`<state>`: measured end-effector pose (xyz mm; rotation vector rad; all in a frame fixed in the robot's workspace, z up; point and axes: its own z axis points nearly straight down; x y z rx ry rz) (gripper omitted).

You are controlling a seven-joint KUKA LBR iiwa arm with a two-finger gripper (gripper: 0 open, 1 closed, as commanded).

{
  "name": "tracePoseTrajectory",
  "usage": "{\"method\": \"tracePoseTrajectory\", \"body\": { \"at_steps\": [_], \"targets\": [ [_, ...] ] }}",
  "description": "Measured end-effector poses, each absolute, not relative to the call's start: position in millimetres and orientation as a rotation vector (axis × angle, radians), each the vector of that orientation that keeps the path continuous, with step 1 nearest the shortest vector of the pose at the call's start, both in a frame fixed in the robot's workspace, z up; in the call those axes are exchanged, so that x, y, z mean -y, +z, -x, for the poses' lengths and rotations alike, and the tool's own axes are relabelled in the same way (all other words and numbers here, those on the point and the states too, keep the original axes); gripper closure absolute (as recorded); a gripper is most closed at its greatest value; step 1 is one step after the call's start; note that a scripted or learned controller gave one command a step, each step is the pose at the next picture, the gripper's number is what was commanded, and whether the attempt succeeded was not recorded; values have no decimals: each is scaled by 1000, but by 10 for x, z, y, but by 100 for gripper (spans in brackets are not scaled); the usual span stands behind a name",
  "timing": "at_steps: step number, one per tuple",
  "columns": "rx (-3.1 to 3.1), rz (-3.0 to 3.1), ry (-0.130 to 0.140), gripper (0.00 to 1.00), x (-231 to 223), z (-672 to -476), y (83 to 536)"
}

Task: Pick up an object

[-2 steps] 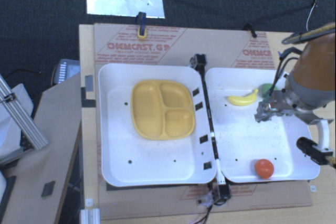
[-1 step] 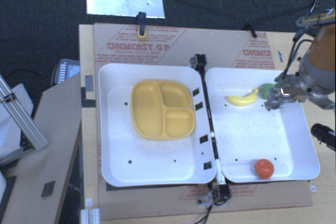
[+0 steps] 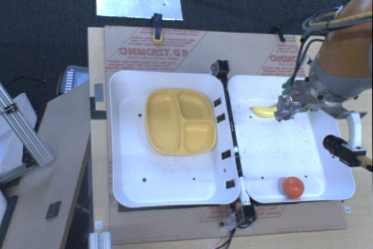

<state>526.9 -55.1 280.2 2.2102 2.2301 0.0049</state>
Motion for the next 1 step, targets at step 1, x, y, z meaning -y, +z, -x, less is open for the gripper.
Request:
{"method": "tracePoseTrajectory", "body": {
  "at_steps": [1],
  "targets": [
    [-2231, -2210, 5, 100, 44, -5333, 2801]
  ]
}}
